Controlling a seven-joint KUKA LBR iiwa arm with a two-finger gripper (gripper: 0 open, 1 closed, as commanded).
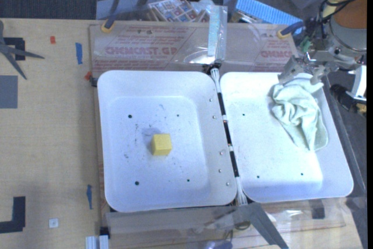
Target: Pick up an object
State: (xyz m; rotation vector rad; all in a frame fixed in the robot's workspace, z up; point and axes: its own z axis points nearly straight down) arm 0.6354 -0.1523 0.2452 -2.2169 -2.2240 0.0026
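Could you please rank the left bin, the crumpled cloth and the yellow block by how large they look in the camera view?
1. left bin
2. crumpled cloth
3. yellow block
The gaps are plain, so nearness changes nothing.

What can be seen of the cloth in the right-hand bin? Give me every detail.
The cloth is a pale, whitish-green piece of soft fabric, crumpled into folds rather than spread flat. It lies in the right bin, in its upper right part, running down along the far right side. Its top end bunches up right under the pincer, which sits at that edge; whether the pincer actually grips it cannot be told. Nothing else touches it.
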